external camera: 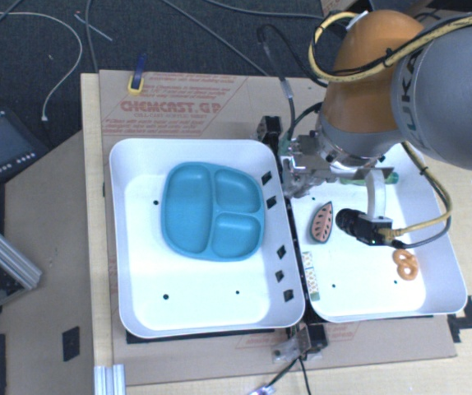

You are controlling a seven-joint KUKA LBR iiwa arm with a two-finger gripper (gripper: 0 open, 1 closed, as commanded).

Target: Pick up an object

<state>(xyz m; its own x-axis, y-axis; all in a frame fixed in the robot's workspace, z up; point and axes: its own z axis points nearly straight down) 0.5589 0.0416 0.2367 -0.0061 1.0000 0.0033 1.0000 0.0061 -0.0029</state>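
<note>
Well, arm (367,97) over rt bin (367,290); brown oval obj (321,222) just beside.

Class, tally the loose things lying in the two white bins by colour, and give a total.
Blue: 1, the divided plate in the left bin.
Brown: 1, the oval thing in the right bin.
Orange-tan: 1, the pretzel shape in the right bin.
Total: 3.
</note>
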